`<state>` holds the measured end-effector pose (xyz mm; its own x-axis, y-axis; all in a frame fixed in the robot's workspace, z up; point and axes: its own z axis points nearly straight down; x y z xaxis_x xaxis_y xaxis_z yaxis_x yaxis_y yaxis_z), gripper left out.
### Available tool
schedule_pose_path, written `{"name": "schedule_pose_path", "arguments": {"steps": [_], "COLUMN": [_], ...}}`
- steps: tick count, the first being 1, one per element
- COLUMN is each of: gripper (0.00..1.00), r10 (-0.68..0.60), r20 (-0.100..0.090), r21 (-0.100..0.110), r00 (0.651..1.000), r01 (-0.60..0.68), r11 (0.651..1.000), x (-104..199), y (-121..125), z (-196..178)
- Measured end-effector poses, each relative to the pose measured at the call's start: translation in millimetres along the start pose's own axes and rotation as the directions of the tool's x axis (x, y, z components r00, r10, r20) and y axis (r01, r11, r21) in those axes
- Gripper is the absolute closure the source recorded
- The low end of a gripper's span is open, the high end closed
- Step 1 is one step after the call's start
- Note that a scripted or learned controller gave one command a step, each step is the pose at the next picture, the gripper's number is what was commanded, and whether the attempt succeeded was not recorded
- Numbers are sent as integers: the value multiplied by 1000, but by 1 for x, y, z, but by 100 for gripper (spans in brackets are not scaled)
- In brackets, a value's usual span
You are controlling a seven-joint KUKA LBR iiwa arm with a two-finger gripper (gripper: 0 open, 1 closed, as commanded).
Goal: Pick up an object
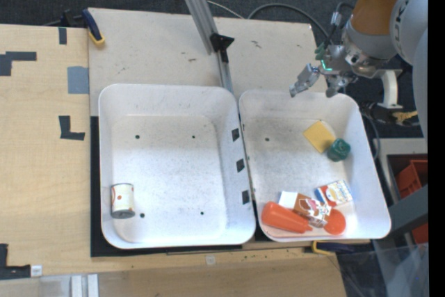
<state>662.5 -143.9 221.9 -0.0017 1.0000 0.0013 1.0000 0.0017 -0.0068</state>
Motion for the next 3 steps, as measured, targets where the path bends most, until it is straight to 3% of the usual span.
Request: {"name": "schedule_pose_path", "arguments": {"steps": [1, 3], "gripper": [0, 0], "r10": [-1, 0], "r20": [2, 2], "r21": [-5, 0], "r00": [1000, 1000], "r01": [1, 0], "r11": [1000, 1000], "x": [0, 0], "y": [1, -8], "z": [-3, 92]}}
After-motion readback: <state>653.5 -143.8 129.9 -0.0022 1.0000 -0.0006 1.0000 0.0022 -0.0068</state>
